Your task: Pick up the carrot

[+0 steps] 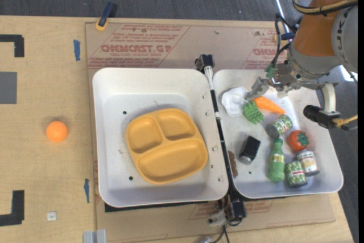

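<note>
Arm (pixel 327 25): grey casing, broad orange band above wrist, dark lettering partly visible on grey shell. Black cables loop around band's top and run down its side. Wrist narrows to dark metal gripper (pixel 264 83) with small green fitting. Black-tipped grey fitting sticks out below wrist.

We saw a tan bench (pixel 40 179) filling most of the frame, with a printed cardboard sheet (pixel 148 42) spread over its centre and right. Two shallow white bins sat side by side on that sheet: the left bin (pixel 108 122) at centre, the right bin (pixel 333 179) toward the lower right. An orange ball (pixel 57 131) rested on bare bench at far left. A blue-and-yellow clamp (pixel 106 15) lay at the sheet's upper-left corner.
</note>
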